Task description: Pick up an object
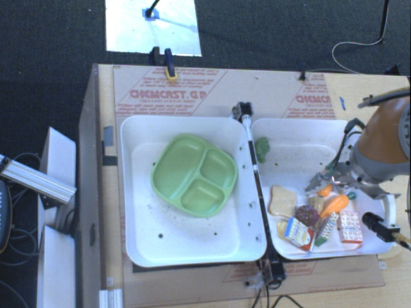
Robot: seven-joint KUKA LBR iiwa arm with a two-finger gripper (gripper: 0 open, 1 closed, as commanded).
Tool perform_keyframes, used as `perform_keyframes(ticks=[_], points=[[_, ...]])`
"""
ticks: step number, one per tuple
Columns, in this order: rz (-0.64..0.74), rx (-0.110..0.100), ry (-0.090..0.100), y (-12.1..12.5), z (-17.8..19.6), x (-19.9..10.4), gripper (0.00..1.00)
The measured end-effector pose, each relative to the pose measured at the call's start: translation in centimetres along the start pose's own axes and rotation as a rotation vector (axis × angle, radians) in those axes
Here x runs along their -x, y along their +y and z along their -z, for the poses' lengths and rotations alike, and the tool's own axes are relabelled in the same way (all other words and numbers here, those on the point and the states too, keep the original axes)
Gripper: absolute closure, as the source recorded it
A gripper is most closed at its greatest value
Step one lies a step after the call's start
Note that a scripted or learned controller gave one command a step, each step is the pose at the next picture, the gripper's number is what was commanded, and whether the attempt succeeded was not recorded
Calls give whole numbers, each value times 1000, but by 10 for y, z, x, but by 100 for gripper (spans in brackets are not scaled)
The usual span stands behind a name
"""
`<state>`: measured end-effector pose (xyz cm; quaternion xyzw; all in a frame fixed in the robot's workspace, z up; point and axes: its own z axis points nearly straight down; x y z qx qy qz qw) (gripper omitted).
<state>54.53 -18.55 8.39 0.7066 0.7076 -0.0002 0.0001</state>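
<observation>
— What's on the table, left to right?

— The left bin (pixel 138 236) holds a green divided plate (pixel 194 174). In the right bin (pixel 302 133), broccoli (pixel 262 147) lies by the divider; toast (pixel 282 201), a carrot (pixel 334 205) and small packets (pixel 350 228) crowd the near corner.

— And your hand?

— My hand (pixel 329 183) sits low over that pile, just above the carrot. I cannot tell whether it is spread or closed.

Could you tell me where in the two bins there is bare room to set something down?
Left bin: white floor rings the green divided plate, widest along the near edge and left wall. Right bin: the far half is bare beyond the green broccoli piece. Its near right corner is crowded with the toast slice, carrot, small packets and the arm.
</observation>
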Motion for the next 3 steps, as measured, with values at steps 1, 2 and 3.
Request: perform_keyframes(ticks=[1, 2, 3], points=[[1, 3, 0, 1, 11, 0, 100], [3, 5, 0, -28, 115, -64, 100], [2, 1, 1, -58, 109, -134, 100]])
